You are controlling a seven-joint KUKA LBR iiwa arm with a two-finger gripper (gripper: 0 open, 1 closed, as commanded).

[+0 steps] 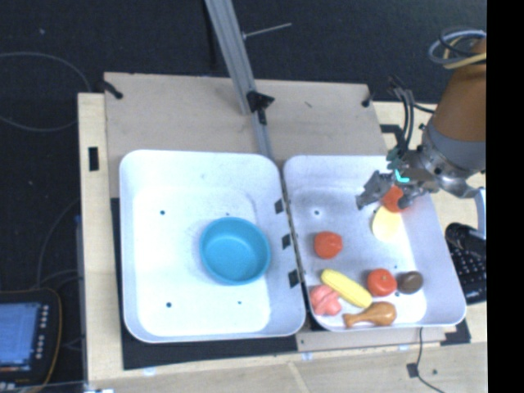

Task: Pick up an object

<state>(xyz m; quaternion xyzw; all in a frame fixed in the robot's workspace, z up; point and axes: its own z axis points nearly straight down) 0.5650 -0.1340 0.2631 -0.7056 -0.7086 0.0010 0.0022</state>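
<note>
The arm (458, 113) is reaching in from the right, its orange band partly cut off at the frame's edge, and the hand (391, 193) is hanging over the upper right part of the right bin (327, 174). A small red-orange object (394, 198) is sitting right at the fingertips, with dark fingers showing on either side of it; the hand seems to be clamped on it, though the object is partly covered and its shape is hard to make out. Just below it a pale yellow rounded piece (386, 223) is lying on the bin floor, washed out by glare so that its edges are blending into the white.

Further down the same bin, a red tomato-like ball (328, 244) is lying near the left wall. Along the bottom edge are clustering a yellow banana (345, 287), a pink toy (326, 300), a brown drumstick (372, 314), another red round fruit (380, 282) and a dark brown round piece (409, 282), the last two touching or nearly so.

The left bin (164, 178) is holding a blue bowl (235, 250) near its middle. A grey metal pole (233, 51) is slanting down across the worktop (319, 113) toward the seam between the bins, hiding part of it. At the lower left a small screen (23, 334) is being cut by the frame edge.
</note>
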